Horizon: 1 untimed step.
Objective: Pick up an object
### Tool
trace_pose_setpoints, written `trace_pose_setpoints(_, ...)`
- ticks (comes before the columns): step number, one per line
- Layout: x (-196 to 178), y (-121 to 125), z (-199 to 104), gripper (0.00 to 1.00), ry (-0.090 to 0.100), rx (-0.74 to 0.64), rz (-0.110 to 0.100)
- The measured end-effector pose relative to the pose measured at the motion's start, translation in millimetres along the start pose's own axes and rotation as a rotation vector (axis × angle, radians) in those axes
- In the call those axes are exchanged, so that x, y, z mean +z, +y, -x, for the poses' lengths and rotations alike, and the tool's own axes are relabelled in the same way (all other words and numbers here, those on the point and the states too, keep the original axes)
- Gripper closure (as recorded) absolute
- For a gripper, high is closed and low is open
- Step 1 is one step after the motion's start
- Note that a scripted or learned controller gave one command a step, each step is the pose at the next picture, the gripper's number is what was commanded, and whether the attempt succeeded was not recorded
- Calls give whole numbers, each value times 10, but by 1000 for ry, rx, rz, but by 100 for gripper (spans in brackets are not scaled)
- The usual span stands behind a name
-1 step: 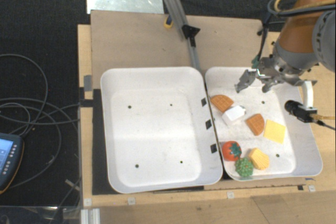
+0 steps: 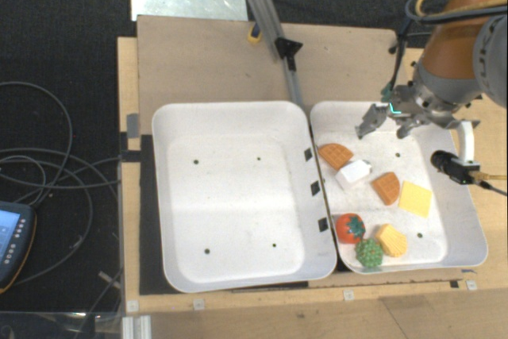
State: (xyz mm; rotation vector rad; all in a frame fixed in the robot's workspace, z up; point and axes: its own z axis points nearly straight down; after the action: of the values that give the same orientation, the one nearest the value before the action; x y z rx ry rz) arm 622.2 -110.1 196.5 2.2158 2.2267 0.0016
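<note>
My gripper (image 2: 387, 125) hangs over the back part of the right bin (image 2: 468, 242), its two grey fingers spread apart with nothing between them. Below it in the bin lie an orange waffle-like piece (image 2: 335, 155), a white block (image 2: 354, 171), an orange bread-like piece (image 2: 386, 188), a yellow cheese slice (image 2: 416, 198), a red tomato (image 2: 349, 227), a green broccoli (image 2: 368, 253) and a yellow-orange wedge (image 2: 391, 240). The nearest item, the waffle piece, sits left of and in front of the fingers.
The left bin (image 2: 238, 194) stands beside the right one, with black clips (image 2: 315, 188) along the shared edge. A grey pole (image 2: 266, 8) slants across the back of the bench. Cables and a tablet (image 2: 12, 238) lie on the floor at left.
</note>
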Motion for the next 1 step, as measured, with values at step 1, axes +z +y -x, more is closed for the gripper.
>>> trace_pose_setpoints(1, 619, 7, 34, 0, 0, 3, -5)
